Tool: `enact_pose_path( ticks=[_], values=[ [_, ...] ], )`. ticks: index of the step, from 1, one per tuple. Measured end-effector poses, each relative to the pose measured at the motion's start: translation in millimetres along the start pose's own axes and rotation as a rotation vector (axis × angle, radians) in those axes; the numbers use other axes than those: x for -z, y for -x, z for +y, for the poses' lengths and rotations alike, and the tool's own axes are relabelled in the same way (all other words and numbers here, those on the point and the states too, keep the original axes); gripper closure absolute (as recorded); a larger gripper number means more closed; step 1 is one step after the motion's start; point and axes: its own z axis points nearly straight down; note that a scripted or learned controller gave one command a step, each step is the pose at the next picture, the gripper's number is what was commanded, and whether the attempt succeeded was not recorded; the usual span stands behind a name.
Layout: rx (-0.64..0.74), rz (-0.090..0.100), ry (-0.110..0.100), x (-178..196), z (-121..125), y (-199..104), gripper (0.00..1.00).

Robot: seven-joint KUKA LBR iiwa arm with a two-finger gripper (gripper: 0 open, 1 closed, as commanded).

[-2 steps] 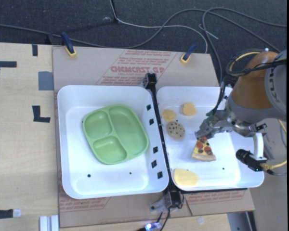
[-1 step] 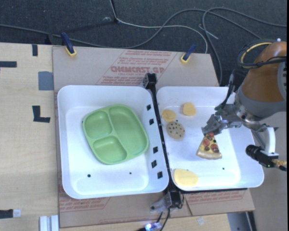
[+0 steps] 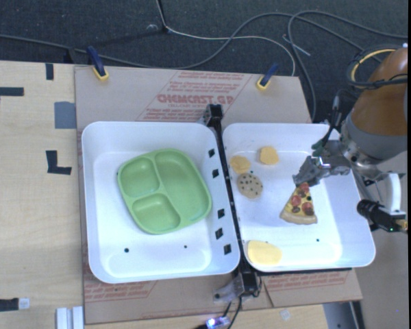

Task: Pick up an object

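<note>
The right bin holds several toy foods. A pizza slice lies near its middle, point toward the back. A brown cookie rests by the divider, with a small yellow piece just behind it and an orange-yellow piece further back. A pale yellow round piece lies at the front edge. My gripper hangs low over the bin, directly above the tip of the pizza slice. Nothing visibly hangs from it.
The left bin holds a green three-compartment plate. A black divider runs between the bins. The arm's grey and orange body stands over the right bin's far right side. Cables cross the dark floor behind the bench.
</note>
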Motion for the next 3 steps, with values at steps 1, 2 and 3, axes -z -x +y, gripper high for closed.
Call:
enact_pose_path(
  ticks=[1, 2, 3],
  values=[
    [0.003, 0.000, -0.004, -11.4, 15.6, -50.4, 1.00],
    [0.005, 0.001, -0.003, -5.1, 32.6, -102.5, 1.00],
    [0.004, 0.000, -0.005, -14.9, 34.2, -151.0, 1.00]
  ],
)
